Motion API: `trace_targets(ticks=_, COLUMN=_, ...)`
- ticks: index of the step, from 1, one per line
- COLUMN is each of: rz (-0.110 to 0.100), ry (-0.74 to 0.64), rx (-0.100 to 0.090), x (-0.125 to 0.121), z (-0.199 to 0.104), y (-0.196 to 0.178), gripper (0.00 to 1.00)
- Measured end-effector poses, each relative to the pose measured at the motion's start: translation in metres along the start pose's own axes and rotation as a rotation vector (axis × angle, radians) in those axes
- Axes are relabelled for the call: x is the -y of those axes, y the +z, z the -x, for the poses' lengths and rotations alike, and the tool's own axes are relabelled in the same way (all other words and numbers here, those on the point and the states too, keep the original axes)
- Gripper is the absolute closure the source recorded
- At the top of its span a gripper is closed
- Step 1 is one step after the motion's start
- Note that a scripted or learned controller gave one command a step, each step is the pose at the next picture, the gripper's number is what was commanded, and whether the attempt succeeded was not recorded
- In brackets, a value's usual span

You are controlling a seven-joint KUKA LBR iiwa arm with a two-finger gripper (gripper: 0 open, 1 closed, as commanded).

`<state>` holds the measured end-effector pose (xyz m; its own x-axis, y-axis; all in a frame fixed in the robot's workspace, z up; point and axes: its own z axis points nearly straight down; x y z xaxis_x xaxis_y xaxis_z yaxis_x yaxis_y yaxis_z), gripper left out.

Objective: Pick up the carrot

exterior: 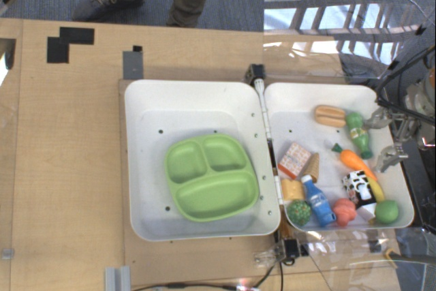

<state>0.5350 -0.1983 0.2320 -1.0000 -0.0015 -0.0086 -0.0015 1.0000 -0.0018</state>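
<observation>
No writing can be read on any item; the small pink-and-white printed box (294, 159) in the right white bin (294, 120) carries a pattern too fine to make out. The orange tapered toy carrot (355, 161), with a dark green tip at its upper-left end, lies slantwise in that bin's right half, just below a green plastic bottle (357, 132) and just above a black-and-white cow-patterned carton (357, 185). The metal two-finger end effector (385, 138) sits at the bin's right rim with its fingers spread wide, nothing between them, just right of the carrot. The left white bin (146, 146) on the wooden desk (61, 167) holds a light green divided plastic tray (212, 176).
</observation>
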Motion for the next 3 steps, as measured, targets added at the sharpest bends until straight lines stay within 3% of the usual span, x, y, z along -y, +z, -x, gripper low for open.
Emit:
trace_targets(ticks=1, rz=-0.007, ry=0.051, rx=0.022, x=0.008, z=-0.008, y=0.116, gripper=0.00)
trace_targets(ticks=2, rz=-0.010, ry=0.058, rx=0.037, x=0.010, z=0.091, y=0.122, gripper=0.00)
trace_targets(ticks=3, rz=-0.009, ry=-0.058, rx=0.023, x=0.011, z=0.129, y=0.123, gripper=0.00)
